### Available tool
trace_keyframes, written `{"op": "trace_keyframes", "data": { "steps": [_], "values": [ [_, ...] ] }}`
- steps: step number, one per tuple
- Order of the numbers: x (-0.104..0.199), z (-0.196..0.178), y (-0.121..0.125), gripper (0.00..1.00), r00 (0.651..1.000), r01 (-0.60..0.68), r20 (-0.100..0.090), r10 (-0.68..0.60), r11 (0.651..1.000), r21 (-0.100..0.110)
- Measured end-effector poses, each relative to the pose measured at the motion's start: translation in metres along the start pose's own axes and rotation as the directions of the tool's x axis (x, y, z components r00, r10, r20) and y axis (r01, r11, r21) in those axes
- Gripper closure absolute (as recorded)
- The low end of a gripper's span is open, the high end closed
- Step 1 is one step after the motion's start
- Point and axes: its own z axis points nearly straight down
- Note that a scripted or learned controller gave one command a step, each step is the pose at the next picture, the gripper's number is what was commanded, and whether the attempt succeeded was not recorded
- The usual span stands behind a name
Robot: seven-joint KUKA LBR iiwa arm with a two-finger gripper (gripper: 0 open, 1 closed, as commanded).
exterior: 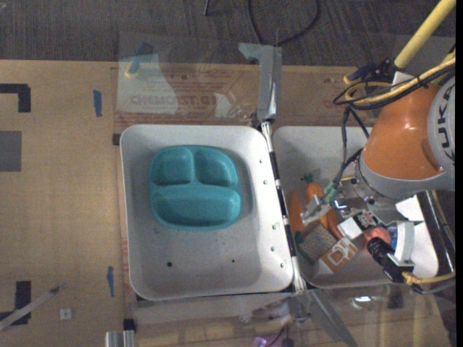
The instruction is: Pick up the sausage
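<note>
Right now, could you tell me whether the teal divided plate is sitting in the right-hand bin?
No, the teal divided plate lies in the left bin, while the gripper reaches into the right bin.

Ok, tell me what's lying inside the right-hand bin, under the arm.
In the right bin, under the arm, lie an orange carrot-like piece, a grey-brown block and other orange bits. The arm and gripper cover much of the bin; I cannot make out the sausage.

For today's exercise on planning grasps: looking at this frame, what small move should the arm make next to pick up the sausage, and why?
Probably a short, slow descent. The gripper sits low in the right bin among the orange toy food, and nothing shows between its fingers. Which piece is the sausage is unclear here.
</note>
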Motion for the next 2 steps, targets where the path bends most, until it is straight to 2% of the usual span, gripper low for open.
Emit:
{"op": "trace_keyframes", "data": {
  "steps": [1,2],
  "values": [
    [-0.066,0.095,0.050,0.00,1.000,0.013,0.004,-0.013,1.000,-0.013],
    [-0.068,0.084,0.051,1.00,1.000,0.009,0.005,-0.009,1.000,-0.017]
  ]
}}
